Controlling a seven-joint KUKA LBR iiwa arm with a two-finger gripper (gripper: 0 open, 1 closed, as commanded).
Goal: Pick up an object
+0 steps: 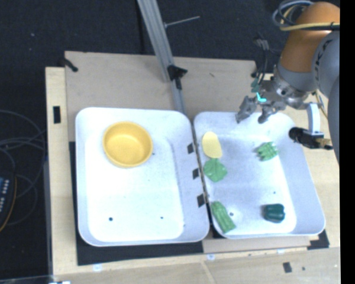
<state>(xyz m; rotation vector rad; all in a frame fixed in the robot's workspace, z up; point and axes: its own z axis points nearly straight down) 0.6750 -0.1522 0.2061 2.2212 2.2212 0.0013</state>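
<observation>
— Objects near me first?
— Dark green block [274,212] and long green piece [223,216] at the right bin's [310,206] near edge. Beyond, green leaf [215,170], yellow piece [210,145], small green toy [266,151]. Yellow bowl [128,144] in the left bin [136,218].
— Gripper?
— I see the gripper [255,115] spread and grasping nothing, above the far edge.

Glossy yellow plastic bowl [128,144], smooth white plastic bins [136,218] (faintly speckled); matt pale wooden bench [115,78]
</observation>
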